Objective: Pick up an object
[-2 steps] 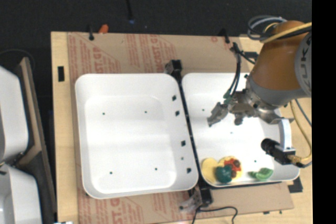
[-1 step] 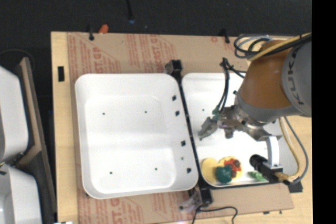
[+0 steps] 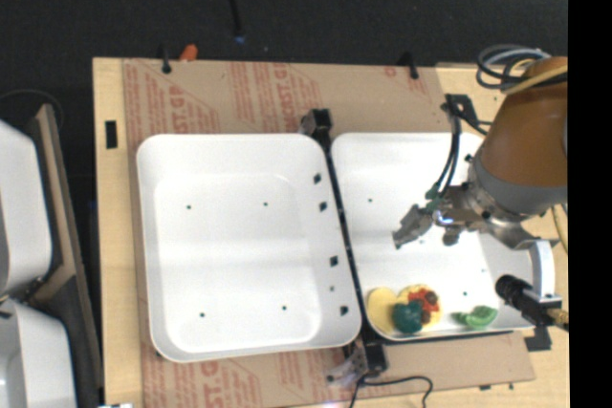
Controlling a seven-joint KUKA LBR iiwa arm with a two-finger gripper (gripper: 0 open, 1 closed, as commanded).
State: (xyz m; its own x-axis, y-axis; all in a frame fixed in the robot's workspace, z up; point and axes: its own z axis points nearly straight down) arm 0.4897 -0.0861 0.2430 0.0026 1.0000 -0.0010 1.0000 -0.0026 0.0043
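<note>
The jaws hang over the middle of the right bin, pointing toward the divider between the two bins. Whether they stand wide or narrow cannot be told at this size and blur; nothing shows between them. Behind them, to the right, the wrist runs into the arm, whose orange band bulges at the right side, with dark cables looping from above down to the wrist.

Below the jaws, along the near wall of the same bin, lies a small cluster of objects, well apart from the jaws. Furthest left is a yellow piece; touching it on the right are a dark green one and a red and yellow one. A little further right, apart from that cluster, lies a light green piece.

Left of the jaws, past the divider, sits the left bin. Both bins rest on the surface, a pale board with red print.
</note>
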